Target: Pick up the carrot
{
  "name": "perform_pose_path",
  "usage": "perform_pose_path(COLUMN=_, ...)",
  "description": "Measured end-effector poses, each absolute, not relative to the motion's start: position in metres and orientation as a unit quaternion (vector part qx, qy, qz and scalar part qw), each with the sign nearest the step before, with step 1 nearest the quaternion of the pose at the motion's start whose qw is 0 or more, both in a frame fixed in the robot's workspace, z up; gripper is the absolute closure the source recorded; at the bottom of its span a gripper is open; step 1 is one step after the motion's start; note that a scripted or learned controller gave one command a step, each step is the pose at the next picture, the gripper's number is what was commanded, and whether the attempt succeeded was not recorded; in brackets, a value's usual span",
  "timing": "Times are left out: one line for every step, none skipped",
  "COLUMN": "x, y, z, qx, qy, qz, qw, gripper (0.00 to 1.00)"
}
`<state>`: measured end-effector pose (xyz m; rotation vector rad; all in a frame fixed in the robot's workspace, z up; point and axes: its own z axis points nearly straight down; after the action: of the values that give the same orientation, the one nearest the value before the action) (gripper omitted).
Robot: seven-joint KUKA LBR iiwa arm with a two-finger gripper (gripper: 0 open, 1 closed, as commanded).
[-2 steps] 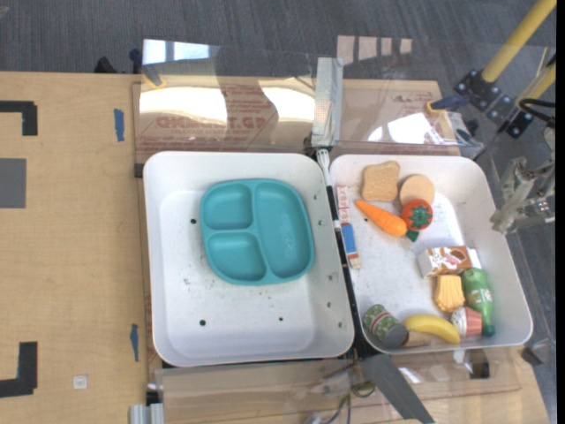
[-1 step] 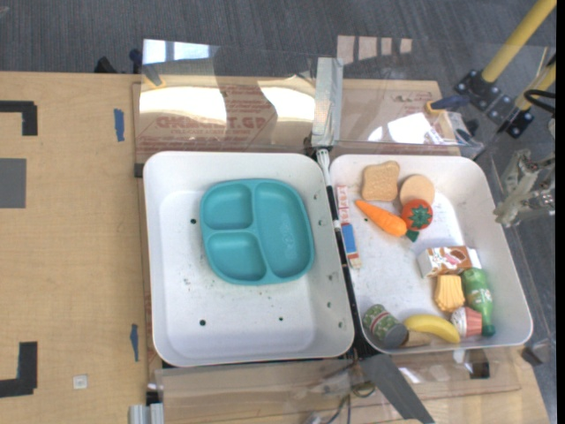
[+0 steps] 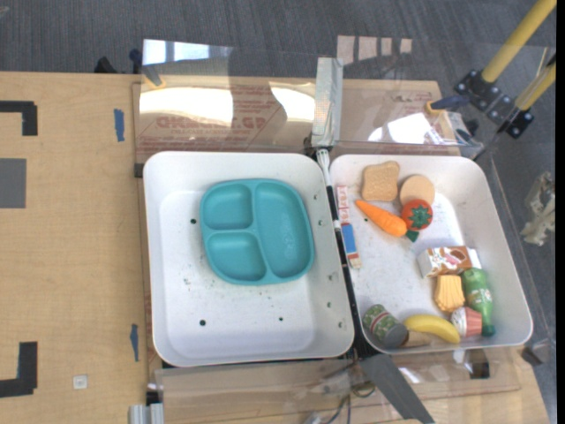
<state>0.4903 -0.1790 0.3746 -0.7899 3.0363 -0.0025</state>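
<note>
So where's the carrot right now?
The carrot lies in the right bin, toward its upper left, just below the slice of bread and touching the tomato.

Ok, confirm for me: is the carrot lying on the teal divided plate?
No, the carrot lies in the right bin beside the bread slice, while the teal plate sits in the left bin.

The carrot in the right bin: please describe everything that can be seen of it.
The carrot is a small orange toy, smooth like plastic, tapered to a point. It lies flat on the floor of the right bin, in the upper half, pointed end toward the upper left and thick end toward the lower right. The thick end meets the red tomato, which has a green top. The slice of bread lies just above it, close but seemingly apart. Nothing covers it.
</note>
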Motion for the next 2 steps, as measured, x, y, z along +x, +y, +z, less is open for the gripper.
perform_pose_path(x=0.493, y=-0.178, z=0.387, qx=-0.251, qy=0.968, qz=-0.0034, qw=0.008, gripper=1.0)
perform_pose_path(x=0.512, y=-0.218, z=0.345, qx=-0.465, qy=0.885, qz=0.0004, qw=0.001, gripper=1.0)
